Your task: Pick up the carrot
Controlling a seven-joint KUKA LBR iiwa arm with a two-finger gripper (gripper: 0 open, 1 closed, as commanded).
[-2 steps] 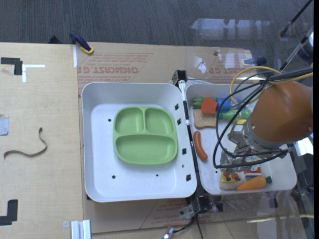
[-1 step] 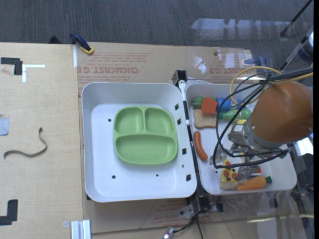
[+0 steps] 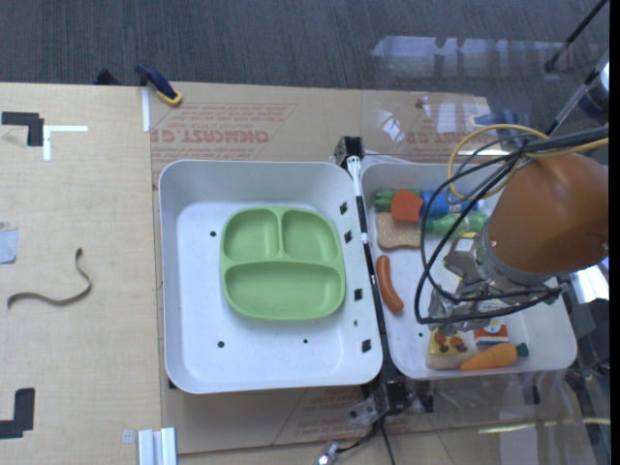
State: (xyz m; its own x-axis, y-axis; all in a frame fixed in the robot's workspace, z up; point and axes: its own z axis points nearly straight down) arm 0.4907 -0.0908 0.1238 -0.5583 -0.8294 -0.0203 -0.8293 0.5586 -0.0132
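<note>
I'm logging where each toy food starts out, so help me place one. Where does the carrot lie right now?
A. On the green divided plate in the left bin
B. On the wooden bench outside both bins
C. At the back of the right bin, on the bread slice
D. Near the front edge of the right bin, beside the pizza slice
D: the carrot lies along the front of the right bin, next to the pizza slice, below the arm's wrist.

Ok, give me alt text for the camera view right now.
The grey arm hangs over the right bin, above a carrot at its near edge. A sausage and toast lie further left; the left bin holds a green divided plate.
</note>
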